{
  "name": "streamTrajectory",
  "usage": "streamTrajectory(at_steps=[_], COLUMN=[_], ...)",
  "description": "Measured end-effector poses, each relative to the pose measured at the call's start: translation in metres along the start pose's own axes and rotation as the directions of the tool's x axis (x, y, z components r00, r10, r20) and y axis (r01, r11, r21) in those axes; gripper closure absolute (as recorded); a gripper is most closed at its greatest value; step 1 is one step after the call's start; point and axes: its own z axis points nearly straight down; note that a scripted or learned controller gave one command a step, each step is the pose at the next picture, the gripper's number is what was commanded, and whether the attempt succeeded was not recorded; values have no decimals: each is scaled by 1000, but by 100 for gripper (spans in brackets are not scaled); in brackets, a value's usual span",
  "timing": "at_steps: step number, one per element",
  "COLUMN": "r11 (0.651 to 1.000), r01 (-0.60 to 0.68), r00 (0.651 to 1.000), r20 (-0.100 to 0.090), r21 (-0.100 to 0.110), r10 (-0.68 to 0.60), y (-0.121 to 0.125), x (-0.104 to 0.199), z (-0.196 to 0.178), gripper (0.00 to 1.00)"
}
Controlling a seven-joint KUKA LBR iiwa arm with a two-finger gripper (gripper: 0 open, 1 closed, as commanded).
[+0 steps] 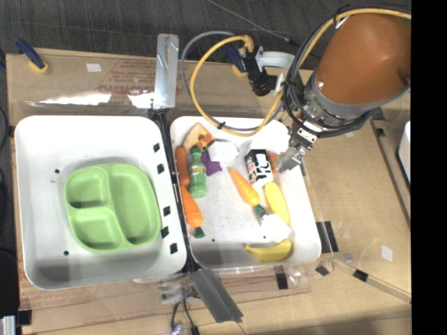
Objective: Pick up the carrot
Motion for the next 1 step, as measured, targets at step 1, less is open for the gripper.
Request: streamTrajectory(at_steps=[1], r11=[988], r01=[155], r00=[988], r20=[6], r21=[0], r10=[-155], y=[58], x=[-51], z=[74], gripper=[100])
